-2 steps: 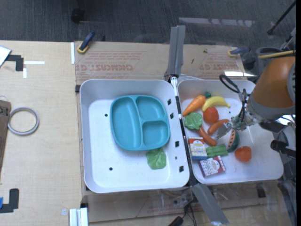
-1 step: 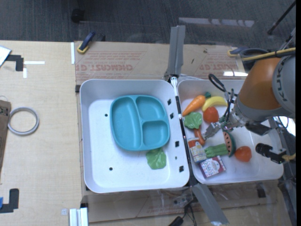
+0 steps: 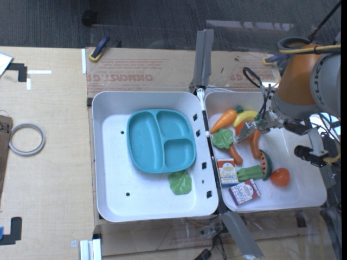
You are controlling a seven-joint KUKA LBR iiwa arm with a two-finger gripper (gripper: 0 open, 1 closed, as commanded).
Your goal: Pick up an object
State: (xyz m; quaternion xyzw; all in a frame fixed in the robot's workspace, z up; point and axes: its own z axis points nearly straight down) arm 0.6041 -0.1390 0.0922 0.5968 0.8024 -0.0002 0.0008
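Currently your two-finger gripper (image 3: 248, 130) sits low in the right white bin (image 3: 303, 199), at its upper middle; whether it is spread or pressed together cannot be told from this slant. Just above it lie the yellow toy banana (image 3: 245, 116) and the orange toy carrot (image 3: 223, 120). Just beside it on the lower right is an orange sausage-shaped toy (image 3: 255, 143). Down-left of it you see a green leafy toy (image 3: 223, 139); further below, a watermelon slice (image 3: 264, 164), a red tomato-like toy (image 3: 280, 176) and two small printed cartons (image 3: 245, 192). Well to its left, the left white bin (image 3: 108, 161) bears a teal divided plastic plate (image 3: 161, 141) and a green lettuce toy (image 3: 180, 183).
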